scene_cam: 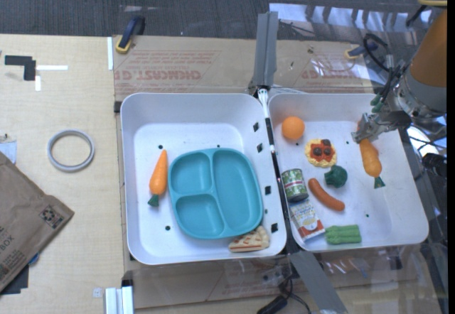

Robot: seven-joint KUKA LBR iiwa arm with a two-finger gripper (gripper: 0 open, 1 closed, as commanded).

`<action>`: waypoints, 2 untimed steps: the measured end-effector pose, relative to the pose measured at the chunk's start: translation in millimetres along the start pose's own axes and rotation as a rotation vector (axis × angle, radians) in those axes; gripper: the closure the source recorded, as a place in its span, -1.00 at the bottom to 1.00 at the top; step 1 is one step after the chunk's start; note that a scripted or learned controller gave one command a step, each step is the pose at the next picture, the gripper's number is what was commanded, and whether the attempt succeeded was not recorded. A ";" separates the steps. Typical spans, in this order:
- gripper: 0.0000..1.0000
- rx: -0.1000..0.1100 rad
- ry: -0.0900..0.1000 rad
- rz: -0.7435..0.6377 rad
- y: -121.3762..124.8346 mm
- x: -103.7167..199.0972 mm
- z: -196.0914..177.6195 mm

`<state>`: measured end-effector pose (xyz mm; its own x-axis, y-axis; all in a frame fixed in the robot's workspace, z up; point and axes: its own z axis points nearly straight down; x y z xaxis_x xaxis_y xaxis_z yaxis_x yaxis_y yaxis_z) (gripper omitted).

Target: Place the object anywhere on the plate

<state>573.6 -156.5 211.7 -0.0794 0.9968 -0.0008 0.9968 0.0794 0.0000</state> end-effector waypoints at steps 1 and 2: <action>1.00 0.005 0.001 0.172 -34.7 85.1 21.3; 1.00 0.004 0.001 0.033 -56.7 139.8 21.0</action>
<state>506.0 -21.6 190.6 -0.0461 0.9989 -0.0001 0.9989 0.0461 -0.0040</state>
